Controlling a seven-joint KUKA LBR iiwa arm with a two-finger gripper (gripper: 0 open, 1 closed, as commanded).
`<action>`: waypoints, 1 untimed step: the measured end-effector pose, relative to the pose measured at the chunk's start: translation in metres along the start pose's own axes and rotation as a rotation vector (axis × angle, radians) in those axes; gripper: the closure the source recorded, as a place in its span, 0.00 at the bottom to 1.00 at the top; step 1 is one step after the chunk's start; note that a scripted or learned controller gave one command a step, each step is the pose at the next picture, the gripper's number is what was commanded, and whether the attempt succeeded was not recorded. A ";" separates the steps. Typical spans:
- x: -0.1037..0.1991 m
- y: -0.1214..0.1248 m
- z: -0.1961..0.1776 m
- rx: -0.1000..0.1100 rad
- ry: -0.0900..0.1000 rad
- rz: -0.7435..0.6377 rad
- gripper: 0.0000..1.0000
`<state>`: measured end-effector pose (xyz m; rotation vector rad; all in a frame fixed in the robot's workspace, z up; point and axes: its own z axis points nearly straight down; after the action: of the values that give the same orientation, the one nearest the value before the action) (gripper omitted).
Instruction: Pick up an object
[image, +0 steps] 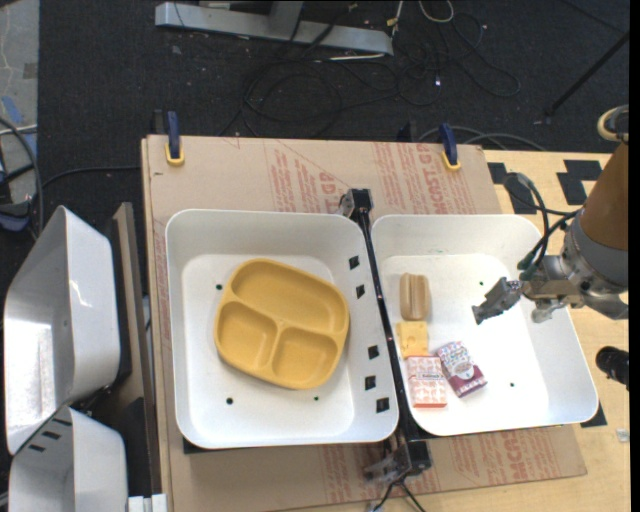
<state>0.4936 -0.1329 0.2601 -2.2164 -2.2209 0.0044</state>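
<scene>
The right bin (520, 405) holds several small items along its left side: a tan bread-like roll (414, 296), a yellow block (413, 336), a red and white packet (427, 380) and a maroon patterned packet (461, 368). My gripper (497, 300) hangs over the middle of the right bin, to the right of the roll and above the maroon packet. Nothing shows between its dark fingers. The arm's orange band (612, 205) is at the right edge.
The left bin (190, 330) carries a yellow three-compartment tray (281, 322). A black divider (375, 300) runs between the bins. Blue clamps (174, 140) hold the cardboard base at the back. White containers (60, 320) stand at the far left.
</scene>
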 end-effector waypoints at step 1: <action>-0.006 -0.002 0.048 0.005 0.001 0.005 0.00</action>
<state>0.4912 -0.1390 0.2121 -2.2187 -2.2130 0.0085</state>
